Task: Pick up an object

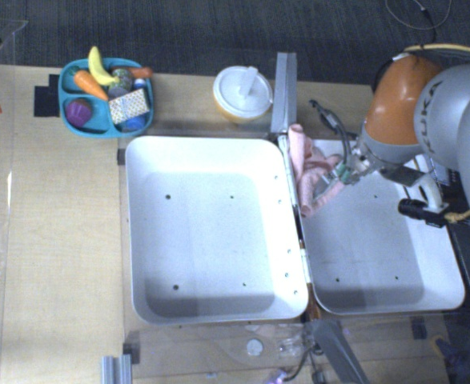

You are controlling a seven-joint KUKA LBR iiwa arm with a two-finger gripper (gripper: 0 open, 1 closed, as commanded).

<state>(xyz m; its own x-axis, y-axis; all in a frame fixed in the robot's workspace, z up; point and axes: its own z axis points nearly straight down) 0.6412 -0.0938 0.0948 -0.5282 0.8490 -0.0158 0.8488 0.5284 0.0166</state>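
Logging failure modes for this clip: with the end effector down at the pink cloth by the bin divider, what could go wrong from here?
1. The pink cloth lies draped against the right bin's left wall, so the end effector may scrape that wall.
2. Cloth is limp; a pinch may catch just a fold and slip out on lifting.
3. A dragged cloth could spill over into the left bin.

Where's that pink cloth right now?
The pink cloth lies in the right bin, bunched against its upper-left wall beside the divider, with the gripper right at its edge.
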